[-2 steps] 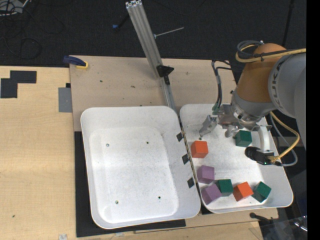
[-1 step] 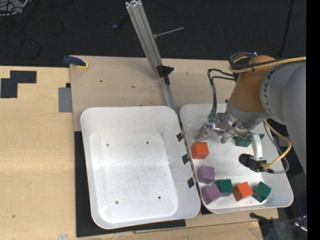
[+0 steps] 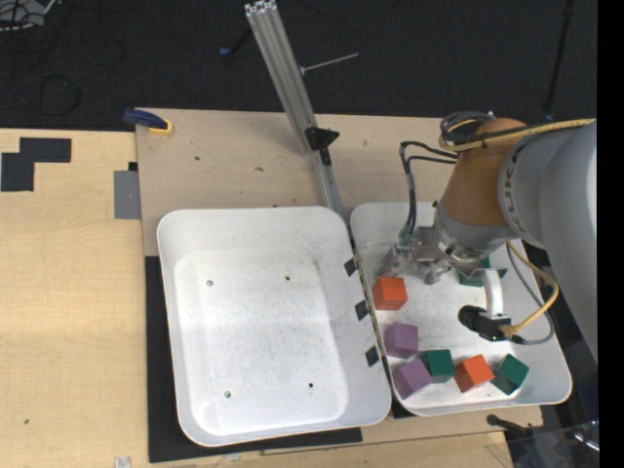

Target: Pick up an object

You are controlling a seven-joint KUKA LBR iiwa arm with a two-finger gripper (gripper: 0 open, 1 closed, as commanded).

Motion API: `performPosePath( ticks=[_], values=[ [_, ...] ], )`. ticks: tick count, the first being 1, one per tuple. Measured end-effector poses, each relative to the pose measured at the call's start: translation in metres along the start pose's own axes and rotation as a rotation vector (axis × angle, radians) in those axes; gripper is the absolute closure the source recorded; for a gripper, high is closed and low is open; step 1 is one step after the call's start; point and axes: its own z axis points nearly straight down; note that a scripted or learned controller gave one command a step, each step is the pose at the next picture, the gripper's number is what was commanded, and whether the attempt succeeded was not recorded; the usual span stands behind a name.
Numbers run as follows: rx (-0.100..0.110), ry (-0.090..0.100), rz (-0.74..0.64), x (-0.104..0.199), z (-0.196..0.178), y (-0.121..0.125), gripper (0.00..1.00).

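Light wooden bench (image 3: 68,291) with dark floor behind it, and two shallow white plastic bins sitting side by side on a black mat. The left white bin (image 3: 258,325) just has a few dark specks on its floor, and the right white bin (image 3: 546,383) is where all the stuff is. The grey arm with the orange band (image 3: 483,183) comes in from the right and hangs over the upper part of the right bin, with the metal two-finger gripper (image 3: 421,261) pointing down near the bin's upper left area. Honestly can't tell how far apart its tips are, the wrist hardware and cables blur it all together, and I can't make out anything held in it. An orange cube (image 3: 391,292) lies just below and slightly left of the gripper, really close but looks to be resting on the bin floor. Further down there's a purple cube (image 3: 402,339), another purple cube (image 3: 411,375), a small green cube (image 3: 440,364), a second orange cube (image 3: 474,372) and a green cube (image 3: 510,373) at the lower right. A slanted aluminium rail (image 3: 288,76) rises behind the bins.
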Motion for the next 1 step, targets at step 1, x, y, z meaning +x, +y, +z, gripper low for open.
performPosePath(
  ticks=[1],
  values=[
    [0.000,0.001,0.007,-0.0013,-0.0105,0.0000,1.00]
  ],
)
